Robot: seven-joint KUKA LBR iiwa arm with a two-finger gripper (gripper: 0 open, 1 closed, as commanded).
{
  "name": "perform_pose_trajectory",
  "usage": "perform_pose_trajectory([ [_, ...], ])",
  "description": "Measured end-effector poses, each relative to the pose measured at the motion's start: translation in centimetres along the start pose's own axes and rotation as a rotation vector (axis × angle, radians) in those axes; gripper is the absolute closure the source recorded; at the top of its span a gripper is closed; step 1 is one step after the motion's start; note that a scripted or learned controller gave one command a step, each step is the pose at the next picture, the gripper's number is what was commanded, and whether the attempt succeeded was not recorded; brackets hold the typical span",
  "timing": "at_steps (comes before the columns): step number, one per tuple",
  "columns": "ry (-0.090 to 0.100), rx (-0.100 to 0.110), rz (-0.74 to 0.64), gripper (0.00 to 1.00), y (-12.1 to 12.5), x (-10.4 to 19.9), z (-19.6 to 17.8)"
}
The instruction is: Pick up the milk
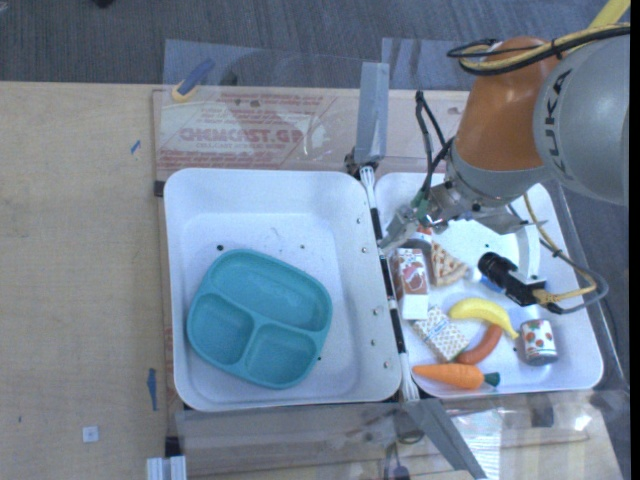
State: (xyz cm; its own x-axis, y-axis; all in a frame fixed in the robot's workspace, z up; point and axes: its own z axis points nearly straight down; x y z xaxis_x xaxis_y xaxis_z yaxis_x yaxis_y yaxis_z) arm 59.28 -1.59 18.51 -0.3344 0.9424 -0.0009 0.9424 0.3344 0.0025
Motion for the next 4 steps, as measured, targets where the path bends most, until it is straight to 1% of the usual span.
perform_pose_trajectory([
  [1, -0.002, -0.001, -0.032, 0.00, 0.0, -5.6, 0.0],
  [2, -0.002, -0.001, -0.032, 0.00, 0.0, -5.5, 0.0],
  [3, 0.000, 0.000, 0.076, 0.00, -1.2, -8.2, 8.0],
  [4, -0.003, -0.004, 0.144, 0.00, -11.3, -6.5, 9.6],
])
